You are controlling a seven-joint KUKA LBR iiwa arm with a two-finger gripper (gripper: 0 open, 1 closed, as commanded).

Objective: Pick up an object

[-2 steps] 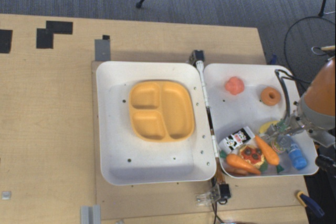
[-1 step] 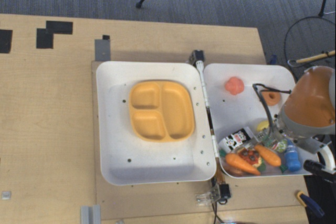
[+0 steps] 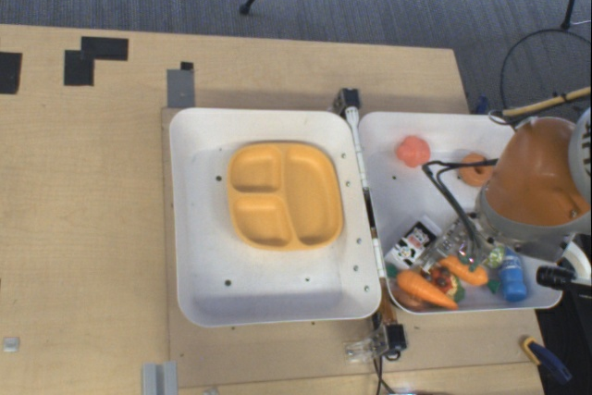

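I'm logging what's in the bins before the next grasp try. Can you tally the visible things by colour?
Yellow: 1, the divided tray in the left bin
Pink: 1, the ball
Orange: 3, carrot, a piece near the claw, a part-hidden item
Blue: 1, the bottle
Black-and-white: 1, the small box
Total: 7 visible

A yellow three-compartment plastic tray (image 3: 282, 195) lies mid-frame in the left white bin (image 3: 199, 291); right bin (image 3: 388, 143) holds an orange toy carrot (image 3: 425, 290) at its lower edge.
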